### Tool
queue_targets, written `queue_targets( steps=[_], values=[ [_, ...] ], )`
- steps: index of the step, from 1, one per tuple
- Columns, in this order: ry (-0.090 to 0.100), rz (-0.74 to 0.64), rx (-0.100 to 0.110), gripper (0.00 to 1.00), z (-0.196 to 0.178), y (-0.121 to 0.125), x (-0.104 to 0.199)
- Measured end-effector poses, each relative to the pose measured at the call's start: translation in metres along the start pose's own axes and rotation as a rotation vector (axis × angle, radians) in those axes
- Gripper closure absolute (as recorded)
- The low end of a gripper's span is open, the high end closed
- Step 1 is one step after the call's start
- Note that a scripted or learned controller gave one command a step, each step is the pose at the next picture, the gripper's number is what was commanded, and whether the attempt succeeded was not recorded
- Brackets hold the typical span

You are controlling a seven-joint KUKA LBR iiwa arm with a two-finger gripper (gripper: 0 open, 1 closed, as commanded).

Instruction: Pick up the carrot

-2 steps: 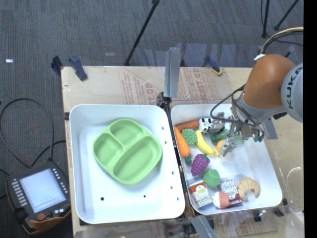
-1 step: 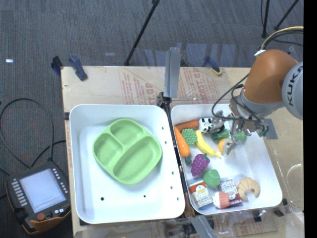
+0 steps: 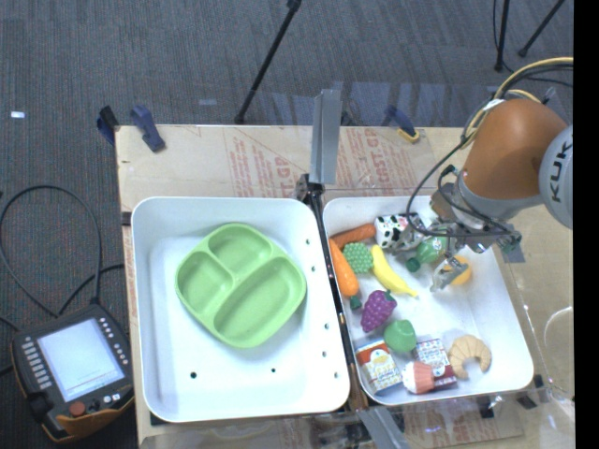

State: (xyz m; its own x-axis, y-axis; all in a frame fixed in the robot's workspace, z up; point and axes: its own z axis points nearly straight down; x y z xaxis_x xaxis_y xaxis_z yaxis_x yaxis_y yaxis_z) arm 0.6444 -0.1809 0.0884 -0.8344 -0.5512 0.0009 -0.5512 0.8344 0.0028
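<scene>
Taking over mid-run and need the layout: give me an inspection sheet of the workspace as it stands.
Surface: wooden bench bearing left bin and right bin, side by side.
Job's things: carrot lying in the right bin along its left wall; a second orange piece above it.
Clutter: green plate in the left bin; banana, grapes, green fruit, croissant, cow toy and small packets in the right bin.
Grippers: gripper low over the right bin's upper right, apart from the carrot.
Cables: black cable looped on the floor at left; cables on the arm.
Surroundings: pendant on the floor, clamps on the bench edge, tripod legs.
</scene>
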Motion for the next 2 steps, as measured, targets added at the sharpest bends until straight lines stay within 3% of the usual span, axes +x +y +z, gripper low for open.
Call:
queue_targets(
  steps=[1, 2],
  values=[
    [-0.002, 0.051, 0.0, 0.0, 0.001, 0.079, -0.052],
    [-0.006, 0.205, 0.006, 0.0, -0.032, 0.016, -0.012]
  ],
)
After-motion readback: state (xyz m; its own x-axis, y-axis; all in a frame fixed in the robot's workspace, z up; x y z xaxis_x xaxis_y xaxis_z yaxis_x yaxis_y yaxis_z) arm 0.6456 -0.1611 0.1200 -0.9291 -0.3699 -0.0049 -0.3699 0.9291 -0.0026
